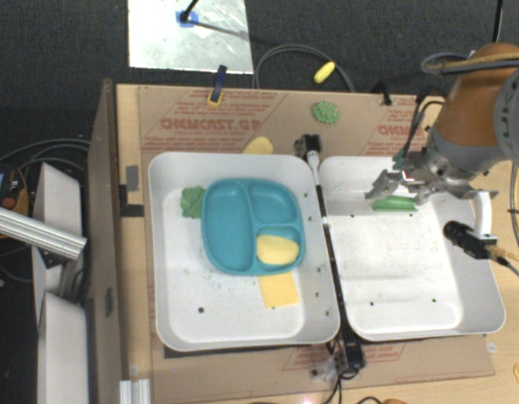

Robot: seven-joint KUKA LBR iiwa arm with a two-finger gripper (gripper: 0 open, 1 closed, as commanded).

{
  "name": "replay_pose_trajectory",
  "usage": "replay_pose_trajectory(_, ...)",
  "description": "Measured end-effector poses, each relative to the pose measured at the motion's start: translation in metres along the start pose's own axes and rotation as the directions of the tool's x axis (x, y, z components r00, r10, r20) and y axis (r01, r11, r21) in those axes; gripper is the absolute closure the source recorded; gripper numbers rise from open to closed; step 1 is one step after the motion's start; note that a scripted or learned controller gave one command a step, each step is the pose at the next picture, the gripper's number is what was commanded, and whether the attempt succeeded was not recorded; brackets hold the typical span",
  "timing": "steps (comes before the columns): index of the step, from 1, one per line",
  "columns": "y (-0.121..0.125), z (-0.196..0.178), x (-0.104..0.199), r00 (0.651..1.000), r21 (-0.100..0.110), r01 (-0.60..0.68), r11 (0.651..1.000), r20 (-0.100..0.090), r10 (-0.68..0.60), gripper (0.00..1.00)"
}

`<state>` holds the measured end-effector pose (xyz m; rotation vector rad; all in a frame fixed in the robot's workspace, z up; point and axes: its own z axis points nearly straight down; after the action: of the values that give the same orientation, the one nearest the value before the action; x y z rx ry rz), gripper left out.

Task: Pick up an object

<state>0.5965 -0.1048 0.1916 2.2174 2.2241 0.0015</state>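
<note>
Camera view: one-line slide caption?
KUKA arm's hand over a green object in the right bin; teal tray in the left bin.

left bin (171,310): smooth white plastic, faint sheen
right bin (410,301): same white plastic, speckled with dark flecks
divided plate (234,225): glossy teal plastic
yellow slice (279,291): matt, flat
green piece (395,202): smooth, plastic-looking
desk (200,116): matt brown cardboard, red print
foil sheet (192,28): crinkled, shiny metal
arm (482,99): glossy orange band over grey shell

arm (486,99) cut off at right, pincer (399,190) blurred
</note>
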Motion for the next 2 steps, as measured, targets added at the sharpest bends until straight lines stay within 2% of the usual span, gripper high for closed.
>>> replay_pose_trajectory(1,0.023,0.113,-0.049,1.000,0.005,-0.004,1.000,0.001,0.004,0.00)
replay_pose_trajectory(2,0.025,0.096,-0.046,1.000,-0.004,0.000,1.000,0.000,0.000,1.00)
